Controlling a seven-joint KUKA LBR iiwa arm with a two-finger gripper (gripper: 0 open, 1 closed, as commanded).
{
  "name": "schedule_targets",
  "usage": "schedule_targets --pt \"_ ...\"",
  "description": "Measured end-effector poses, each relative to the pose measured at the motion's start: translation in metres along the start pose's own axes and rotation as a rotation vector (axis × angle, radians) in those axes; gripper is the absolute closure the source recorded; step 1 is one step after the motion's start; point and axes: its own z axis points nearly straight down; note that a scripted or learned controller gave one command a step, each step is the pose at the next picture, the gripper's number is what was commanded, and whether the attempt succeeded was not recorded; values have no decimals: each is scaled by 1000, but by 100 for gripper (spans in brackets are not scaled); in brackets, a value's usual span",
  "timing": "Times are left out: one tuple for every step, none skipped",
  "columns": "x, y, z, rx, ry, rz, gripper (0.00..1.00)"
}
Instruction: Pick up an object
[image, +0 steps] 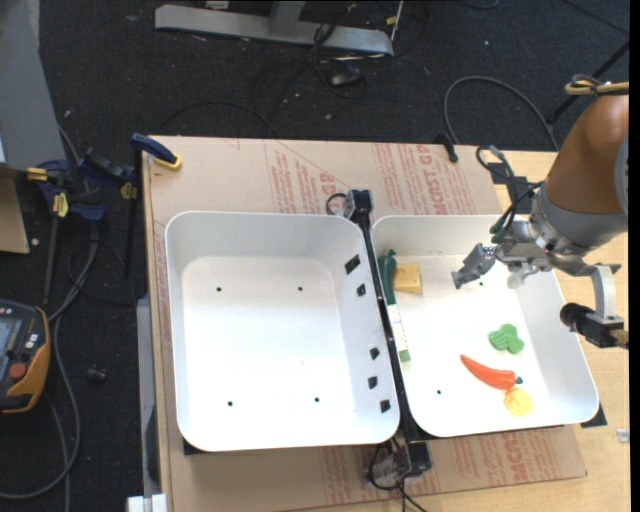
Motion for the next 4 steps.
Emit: schedule_targets --pt "-57 -48 106 -1 -2 5 0" --pt "-56 -45 93 -8 -4 1 100" --pt "19 -61 108 2 3 -5 100" --pt "89 -98 3 -8 2 -5 100"
